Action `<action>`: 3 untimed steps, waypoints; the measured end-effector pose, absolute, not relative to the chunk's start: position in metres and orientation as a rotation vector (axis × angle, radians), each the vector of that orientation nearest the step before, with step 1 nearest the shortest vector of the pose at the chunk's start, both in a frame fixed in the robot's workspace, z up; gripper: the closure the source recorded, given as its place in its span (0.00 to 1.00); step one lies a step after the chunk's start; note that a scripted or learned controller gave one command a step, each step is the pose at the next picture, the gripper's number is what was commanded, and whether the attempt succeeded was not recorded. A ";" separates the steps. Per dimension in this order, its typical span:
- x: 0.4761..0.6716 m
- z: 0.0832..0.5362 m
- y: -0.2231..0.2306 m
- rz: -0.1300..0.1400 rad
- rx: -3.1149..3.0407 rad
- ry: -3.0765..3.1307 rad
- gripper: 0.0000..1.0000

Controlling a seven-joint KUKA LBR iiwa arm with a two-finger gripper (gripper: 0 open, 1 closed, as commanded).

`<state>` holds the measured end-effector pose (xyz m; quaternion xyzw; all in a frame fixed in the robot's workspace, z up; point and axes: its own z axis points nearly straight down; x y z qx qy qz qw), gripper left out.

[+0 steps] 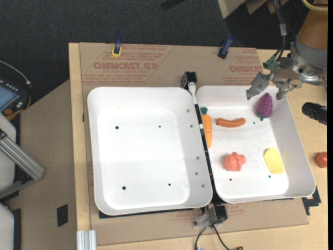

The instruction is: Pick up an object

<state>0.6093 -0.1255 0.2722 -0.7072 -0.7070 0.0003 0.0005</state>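
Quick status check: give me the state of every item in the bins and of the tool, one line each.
Two-finger tool: open, above the grapes.
Purple plastic grape bunch: lying in right bin, ungrasped.
Orange-red plastic sausage: lying flat.
Orange plastic carrot: against the bin's left wall.
Pink-red lumpy toy: resting.
Yellow plastic piece: resting.

The arm (315,27) shows a broad orange-tan band across its rounded body, with a grey metal collar below it that catches the light. Under the collar sits a silvery-grey wrist block with a small green piece on one side. The pincer (269,90) is made of two dull grey fingers (256,89), flat and angular, each widening to a blunt tip. A thin dark cable (279,15) runs along the arm toward the wrist, looping loosely.
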 end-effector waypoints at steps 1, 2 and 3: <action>0.605 0.120 -0.188 0.016 -2.220 -2.205 0.00; 0.620 0.224 -0.227 -0.005 -2.234 -2.228 0.00; 0.539 0.360 -0.227 -0.009 -2.238 -2.230 0.00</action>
